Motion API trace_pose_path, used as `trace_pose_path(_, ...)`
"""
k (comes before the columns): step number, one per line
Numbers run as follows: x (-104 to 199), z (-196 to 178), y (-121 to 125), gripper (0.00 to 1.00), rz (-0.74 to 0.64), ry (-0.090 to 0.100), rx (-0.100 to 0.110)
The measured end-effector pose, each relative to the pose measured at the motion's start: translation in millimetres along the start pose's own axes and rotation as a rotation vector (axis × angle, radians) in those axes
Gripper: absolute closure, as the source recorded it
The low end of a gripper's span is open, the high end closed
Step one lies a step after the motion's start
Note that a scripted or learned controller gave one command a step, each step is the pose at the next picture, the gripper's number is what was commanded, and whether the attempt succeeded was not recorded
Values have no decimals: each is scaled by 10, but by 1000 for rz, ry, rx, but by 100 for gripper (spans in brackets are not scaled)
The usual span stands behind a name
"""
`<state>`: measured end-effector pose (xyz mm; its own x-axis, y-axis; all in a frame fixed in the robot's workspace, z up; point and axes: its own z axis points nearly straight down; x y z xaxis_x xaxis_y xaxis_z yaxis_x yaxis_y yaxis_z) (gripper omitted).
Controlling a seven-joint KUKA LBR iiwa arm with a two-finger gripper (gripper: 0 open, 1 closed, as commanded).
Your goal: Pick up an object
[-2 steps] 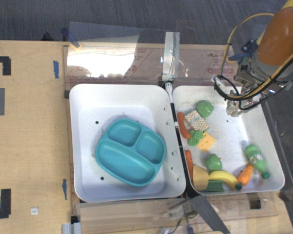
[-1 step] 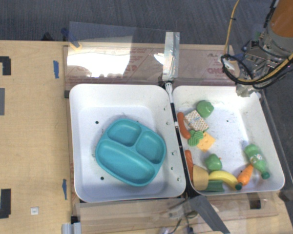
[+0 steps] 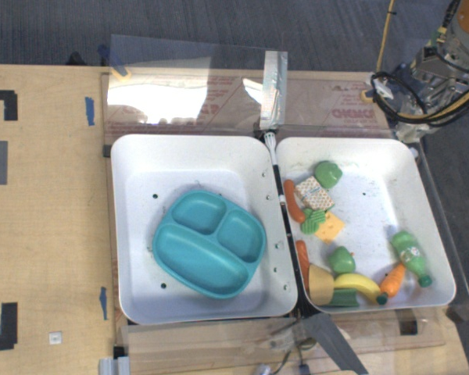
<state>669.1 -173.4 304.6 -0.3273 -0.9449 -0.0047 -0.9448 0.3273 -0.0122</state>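
- The tool (image 3: 453, 49) sits at the top right corner, above the desk's far edge and well apart from the toys — wrapped in black and yellow cables, so whether it is apart or together cannot be told
- The right bin (image 3: 375, 158) holds the toys, clustered along its left and near sides
- A green bottle (image 3: 410, 256) lies tilted near the right wall, an orange carrot (image 3: 391, 280) just beside it
- A curved yellow banana (image 3: 358, 284) lies at the near edge, beside a tan block (image 3: 321, 285)
- A rounded green pepper (image 3: 327, 173) lies farthest back, nearest the tool, next to a speckled cube (image 3: 314, 195)
- The left bin (image 3: 141, 170) carries a smooth teal divided plate (image 3: 209, 243) — three compartments, rounded corners
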Motion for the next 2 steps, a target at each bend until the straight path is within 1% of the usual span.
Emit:
trace_pose_path(1,405,-525,-139,100,35,0,0)
trace_pose_path(2,470,-950,-133,100,-274,-1,-3)
